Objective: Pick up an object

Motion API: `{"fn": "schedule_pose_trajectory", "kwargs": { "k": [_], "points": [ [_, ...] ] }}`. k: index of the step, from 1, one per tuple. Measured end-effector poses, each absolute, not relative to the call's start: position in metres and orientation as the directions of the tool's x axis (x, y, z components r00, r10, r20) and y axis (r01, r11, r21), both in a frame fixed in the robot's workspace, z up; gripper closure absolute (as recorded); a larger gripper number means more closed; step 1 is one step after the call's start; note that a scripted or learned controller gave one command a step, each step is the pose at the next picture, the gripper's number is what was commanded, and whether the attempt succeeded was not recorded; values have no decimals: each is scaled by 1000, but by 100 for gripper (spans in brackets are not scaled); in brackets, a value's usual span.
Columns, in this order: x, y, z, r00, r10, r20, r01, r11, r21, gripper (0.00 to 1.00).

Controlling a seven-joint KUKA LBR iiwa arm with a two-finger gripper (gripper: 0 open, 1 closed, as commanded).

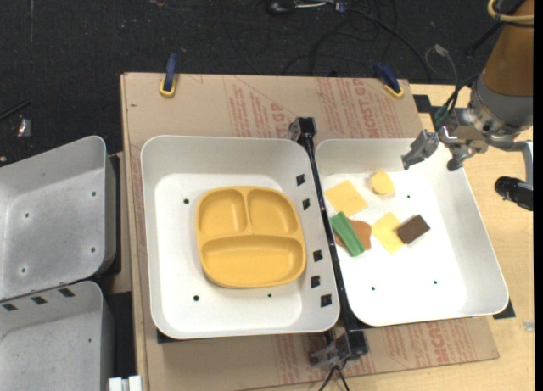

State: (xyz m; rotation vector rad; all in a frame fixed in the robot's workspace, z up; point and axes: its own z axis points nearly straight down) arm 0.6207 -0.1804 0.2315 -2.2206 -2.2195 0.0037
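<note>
Arm's hanging in from the upper right of the frame, gripper (439, 150) above the right bin's (475, 287) top edge, jaws spread wide, grabbing nothing.

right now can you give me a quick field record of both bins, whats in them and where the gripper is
left bin: holds one yellow divided tray, lying flat near the middle
right bin: holds a cluster of small pieces in its upper left part
pieces: pale yellow square, small yellow round piece, green strip, orange-brown piece, yellow block, brown block
gripper: above the right bin's upper right edge, fingers spread, nothing between them
arm: reaches in from the right
task state: no piece picked up yet
</note>
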Motion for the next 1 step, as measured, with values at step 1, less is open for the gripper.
{"fn": "schedule_pose_trajectory", "kwargs": {
  "k": [1],
  "points": [
    [614,-187,183,2,1000,0,1000,-2,-3,0]
  ]
}}
